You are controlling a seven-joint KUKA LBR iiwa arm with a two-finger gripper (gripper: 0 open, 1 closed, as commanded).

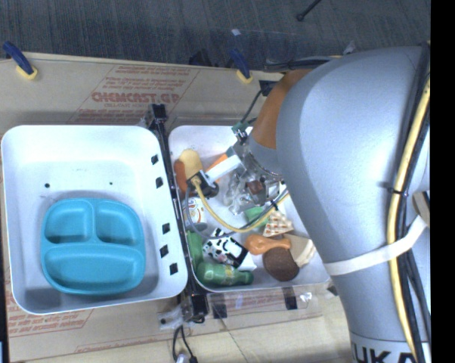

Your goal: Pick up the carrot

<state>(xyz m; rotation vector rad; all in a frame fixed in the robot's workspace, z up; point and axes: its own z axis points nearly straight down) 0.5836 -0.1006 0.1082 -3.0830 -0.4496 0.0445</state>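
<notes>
Camera view: gripper (252, 190) low in right bin (312, 282) w/ toys, near carrot (181, 174); finger state can't tell; next, reach carrot.

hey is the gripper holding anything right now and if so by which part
It cannot be told. The gripper is down among the toys in the right bin, beside the carrot, but clutter hides any hold.

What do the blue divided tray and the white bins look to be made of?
The blue tray looks like moulded plastic with a matte finish: uniform colour, rounded compartment edges, soft highlights. The white bins also look like plastic, smooth and slightly glossy, with rounded corners. From this view that remains a guess.
</notes>
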